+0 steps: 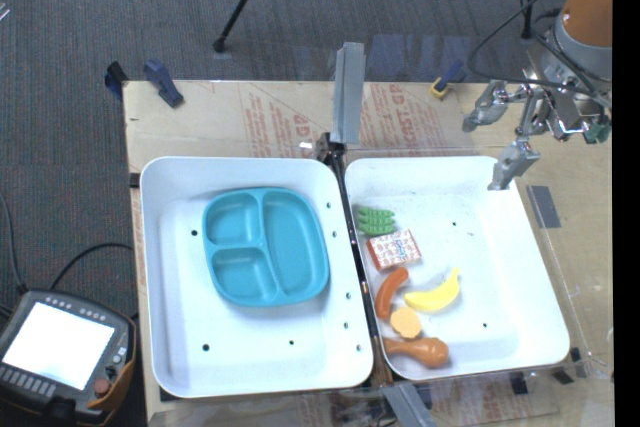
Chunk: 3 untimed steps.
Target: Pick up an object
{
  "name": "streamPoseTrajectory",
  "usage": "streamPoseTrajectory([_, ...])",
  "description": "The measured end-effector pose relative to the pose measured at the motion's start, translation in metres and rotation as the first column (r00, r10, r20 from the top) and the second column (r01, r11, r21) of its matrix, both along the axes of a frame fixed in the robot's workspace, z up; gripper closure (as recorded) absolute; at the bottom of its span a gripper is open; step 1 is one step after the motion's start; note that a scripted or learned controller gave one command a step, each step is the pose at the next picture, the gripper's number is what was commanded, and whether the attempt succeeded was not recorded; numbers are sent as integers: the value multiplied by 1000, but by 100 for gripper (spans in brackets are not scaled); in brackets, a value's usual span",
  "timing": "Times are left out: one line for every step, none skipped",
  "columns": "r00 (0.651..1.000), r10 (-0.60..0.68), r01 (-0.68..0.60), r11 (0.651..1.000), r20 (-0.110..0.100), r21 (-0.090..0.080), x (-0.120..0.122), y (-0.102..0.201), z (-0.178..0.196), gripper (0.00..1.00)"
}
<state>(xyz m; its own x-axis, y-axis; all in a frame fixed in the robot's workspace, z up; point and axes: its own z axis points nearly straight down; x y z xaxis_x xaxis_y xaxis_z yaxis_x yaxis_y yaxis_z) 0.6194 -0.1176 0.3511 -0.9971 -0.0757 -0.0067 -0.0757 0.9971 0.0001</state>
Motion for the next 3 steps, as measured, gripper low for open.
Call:
streamPoseTrajectory([999, 49, -49, 999, -18, 5, -40, -52, -138, 0])
streamPoseTrajectory([995, -99, 99, 995, -2, 0, -16, -92, -121, 0])
streamPoseTrajectory([980, -197, 197, 980, -20, 3, -82, -90, -254, 0])
